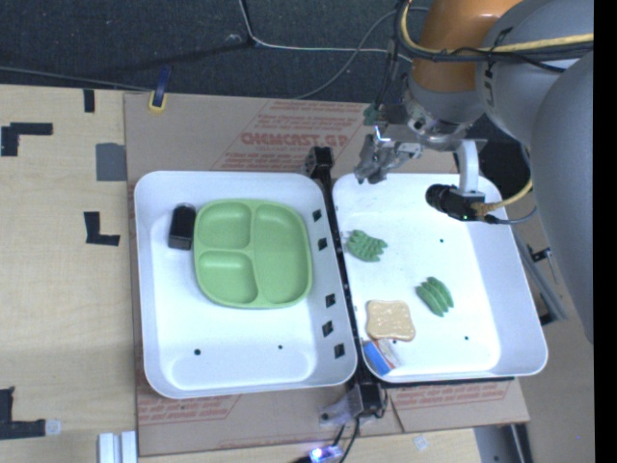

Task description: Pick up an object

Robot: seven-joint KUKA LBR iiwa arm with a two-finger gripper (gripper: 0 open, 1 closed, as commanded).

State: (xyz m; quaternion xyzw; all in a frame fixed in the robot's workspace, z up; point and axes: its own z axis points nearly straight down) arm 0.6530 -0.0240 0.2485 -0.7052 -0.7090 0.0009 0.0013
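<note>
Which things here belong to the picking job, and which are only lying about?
Job:
grey two-finger tool
ridged green pod toy
second green pod toy
tan toast slice
right white bin

Lying about:
green divided plate
small black block
left white bin

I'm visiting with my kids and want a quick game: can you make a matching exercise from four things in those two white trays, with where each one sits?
Things:
1. green divided plate
2. black block
3. toast slice
4. gripper

Places:
A. near the front edge of the right bin
B. above the right bin's back left corner
C. middle of the left bin
D. left bin, touching the plate's left edge

Pairs: 1-C, 2-D, 3-A, 4-B
</note>
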